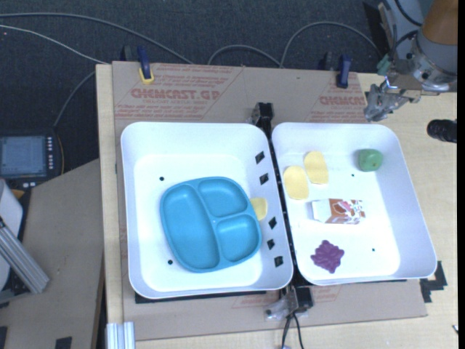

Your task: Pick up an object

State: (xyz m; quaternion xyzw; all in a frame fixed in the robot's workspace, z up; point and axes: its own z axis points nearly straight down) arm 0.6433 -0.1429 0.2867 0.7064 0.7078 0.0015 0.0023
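The right bin [414, 217] holds a green round object [370, 159], two pale yellow pieces [315, 166] [296, 182], a small printed packet [338, 211] and a purple grape-like cluster [328, 255]. In the left bin [138, 195] lies a blue divided plate [210, 222], with a small yellow piece [259, 208] at its right edge. My gripper [379, 105] hangs above the back edge of the right bin, up and behind the green object, with nothing seen between its fingers.
The arm comes in from the upper right, with its orange band [442, 20] near the corner. Clamps [145, 70] [343, 71] hold the cardboard backing. Cables run across the dark floor behind, and a small monitor [25, 157] stands at the left.
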